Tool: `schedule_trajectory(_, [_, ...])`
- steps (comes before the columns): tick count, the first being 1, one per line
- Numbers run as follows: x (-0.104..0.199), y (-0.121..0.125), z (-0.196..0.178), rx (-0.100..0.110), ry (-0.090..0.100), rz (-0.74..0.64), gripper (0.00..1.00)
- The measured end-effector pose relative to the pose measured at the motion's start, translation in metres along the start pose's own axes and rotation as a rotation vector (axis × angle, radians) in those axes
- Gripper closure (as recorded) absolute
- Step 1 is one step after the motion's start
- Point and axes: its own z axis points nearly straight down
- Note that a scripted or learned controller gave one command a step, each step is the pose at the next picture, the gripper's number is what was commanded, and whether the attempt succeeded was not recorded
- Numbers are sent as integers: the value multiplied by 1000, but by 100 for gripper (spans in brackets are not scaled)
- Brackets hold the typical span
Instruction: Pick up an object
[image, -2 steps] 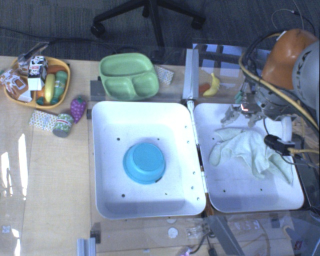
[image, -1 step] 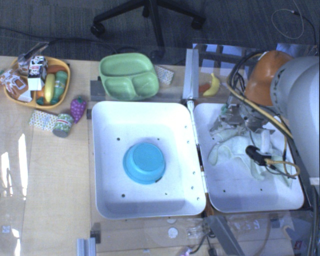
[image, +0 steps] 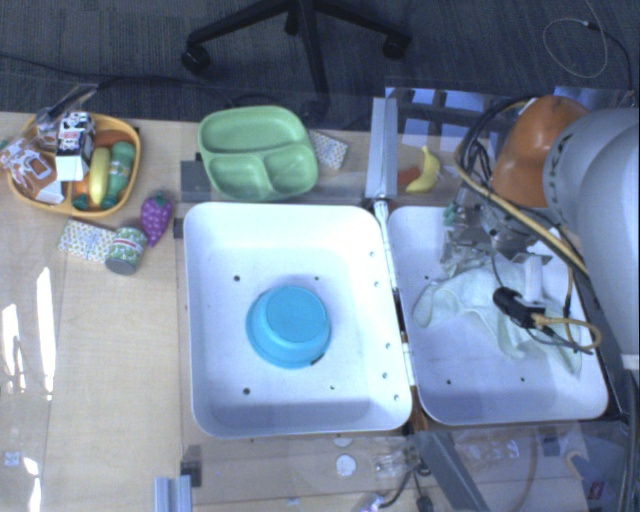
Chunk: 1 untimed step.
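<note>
Lying crumpled in the right bin (image: 560, 400), the pale cloth (image: 470, 300) is soft and wrinkled, spread loosely across the bin's floor with folds toward its left side. My gripper (image: 462, 252) hangs over the cloth's upper edge, near the back of that bin; whether my jaws are spread or pressed together I cannot tell, since cables and my own wrist crowd the spot. My arm comes in from the right, grey and rounded, with the orange band (image: 525, 140) above the wrist and black and yellow cables (image: 530, 310) looping down over the cloth. In the left bin (image: 220, 400), a round blue bowl (image: 289, 326) sits upside down near the middle, smooth and plastic-looking. Behind the bins stands a green divided tray (image: 255, 152), and a small yellow banana (image: 427, 170) lies beside the back of the right bin. Farther left on the wooden bench (image: 90, 400), a yellow bowl (image: 128, 135) holds toy foods, with a purple grape bunch (image: 155, 216) and a small can (image: 126, 250) nearby.
</note>
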Motion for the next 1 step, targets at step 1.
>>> schedule_trajectory(1, [44,4,-80,5,0,94,100])
